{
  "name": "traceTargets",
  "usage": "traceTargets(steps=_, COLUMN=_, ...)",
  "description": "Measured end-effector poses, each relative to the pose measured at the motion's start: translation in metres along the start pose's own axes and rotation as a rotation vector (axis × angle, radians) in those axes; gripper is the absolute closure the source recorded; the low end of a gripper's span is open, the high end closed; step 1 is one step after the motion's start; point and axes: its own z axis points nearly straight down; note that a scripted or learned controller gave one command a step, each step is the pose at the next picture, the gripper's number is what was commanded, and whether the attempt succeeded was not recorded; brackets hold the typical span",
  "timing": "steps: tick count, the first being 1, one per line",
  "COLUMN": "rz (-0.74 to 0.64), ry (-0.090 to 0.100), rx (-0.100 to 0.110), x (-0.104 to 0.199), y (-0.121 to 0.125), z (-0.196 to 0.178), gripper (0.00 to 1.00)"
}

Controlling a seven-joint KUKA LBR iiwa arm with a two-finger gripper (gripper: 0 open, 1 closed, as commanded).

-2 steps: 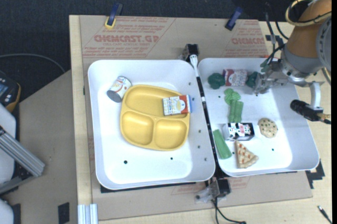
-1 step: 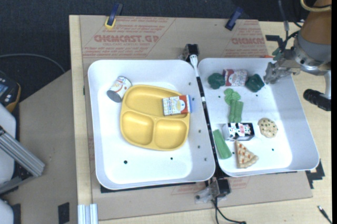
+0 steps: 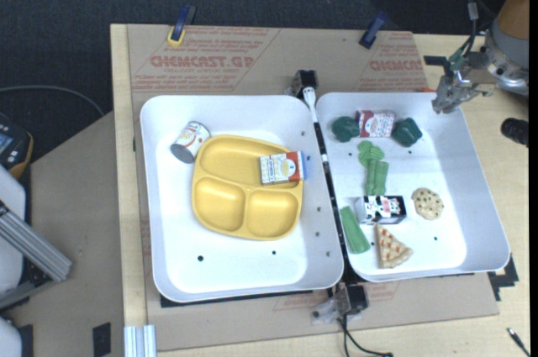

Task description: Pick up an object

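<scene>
**Gripper over the far right corner, toys lying loose in both bins**

Toys fill the right bin (image 3: pixel 471 179): a red and white packet (image 3: pixel 376 123) at the far end sits between two dark green lumps, one (image 3: pixel 344 128) on its left and one (image 3: pixel 408 132) on its right. Below them lie light green pea pods (image 3: pixel 372 166), then a small black and white carton (image 3: pixel 384 209) with a cookie (image 3: pixel 427 202) just to its right. A green pod (image 3: pixel 355 229) lies along the bin's left wall, and a pizza slice (image 3: pixel 390 247) rests near the front edge.

The gripper (image 3: pixel 445 99) hangs at the far right corner of this bin, above its rim, well apart from every toy. Nothing sits between its fingers; whether they are spread or pressed together cannot be told from this angle.

In the left bin (image 3: pixel 160 179) a yellow divided tray (image 3: pixel 244 196) carries a small carton (image 3: pixel 280 168) on its upper right part. A tin can (image 3: pixel 189 141) lies on its side just beside the tray's upper left corner.

Both bins rest on a brown cardboard sheet (image 3: pixel 252 57) held by two blue clamps (image 3: pixel 179 25).
</scene>
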Motion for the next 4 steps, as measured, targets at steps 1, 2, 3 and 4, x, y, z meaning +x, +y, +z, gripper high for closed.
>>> traceTargets(steps=1, rz=0.001, ry=0.001, rx=0.003, x=0.000, y=0.001, z=-0.018, gripper=1.00)
traceTargets(steps=2, rz=-0.003, ry=0.005, rx=0.010, x=0.048, y=0.009, z=-0.010, gripper=1.00)
traceTargets(steps=3, rz=-0.004, ry=0.005, rx=0.009, x=0.100, y=0.009, z=-0.022, gripper=1.00)
traceTargets(steps=4, rz=-0.002, ry=0.005, rx=0.012, x=0.149, y=0.005, z=-0.015, gripper=1.00)
